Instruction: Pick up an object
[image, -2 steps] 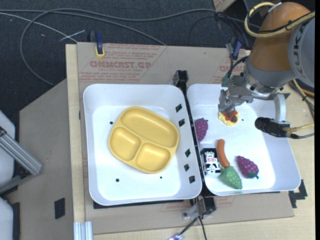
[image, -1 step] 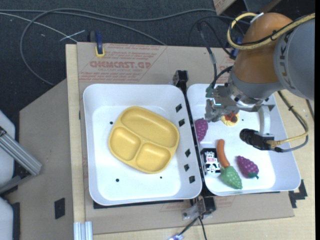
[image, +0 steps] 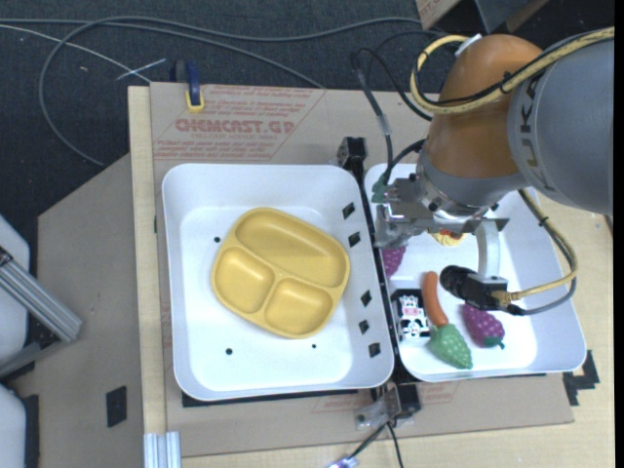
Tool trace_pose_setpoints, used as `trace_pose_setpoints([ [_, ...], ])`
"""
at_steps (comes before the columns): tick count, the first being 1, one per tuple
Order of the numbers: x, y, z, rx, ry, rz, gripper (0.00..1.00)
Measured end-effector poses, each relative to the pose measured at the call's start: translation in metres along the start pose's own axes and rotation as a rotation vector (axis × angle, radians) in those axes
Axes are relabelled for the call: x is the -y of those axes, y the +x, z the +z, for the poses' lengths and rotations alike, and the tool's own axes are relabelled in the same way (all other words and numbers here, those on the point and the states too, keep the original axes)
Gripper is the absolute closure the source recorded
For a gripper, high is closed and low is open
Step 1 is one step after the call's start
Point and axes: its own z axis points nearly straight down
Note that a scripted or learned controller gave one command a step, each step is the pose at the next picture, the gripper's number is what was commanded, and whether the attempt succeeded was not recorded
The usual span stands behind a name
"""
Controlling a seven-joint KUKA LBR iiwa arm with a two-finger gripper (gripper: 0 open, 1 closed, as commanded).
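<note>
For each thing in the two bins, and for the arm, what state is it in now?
Yellow divided plate: lies flat in the left bin, right side up.
Orange carrot: lies in the right bin, free.
Green toy: lies near the front edge, free.
Purple grapes: lie beside the green toy, free.
Second purple bunch: partly hidden under the arm.
Arm: lowered over the right bin.

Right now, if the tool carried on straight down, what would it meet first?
Hard to be sure, since the arm covers the tool. Probably the right bin floor near the purple toy at its left wall; depth is unclear.
</note>
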Motion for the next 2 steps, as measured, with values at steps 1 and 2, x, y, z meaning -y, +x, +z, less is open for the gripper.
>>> trace_pose_setpoints([
  [1,0.0105,0.0593,0.0077,0.000,0.000,-0.002,1.00],
  [2,0.0098,0.0555,0.0073,0.002,-0.001,0.005,0.00],
])
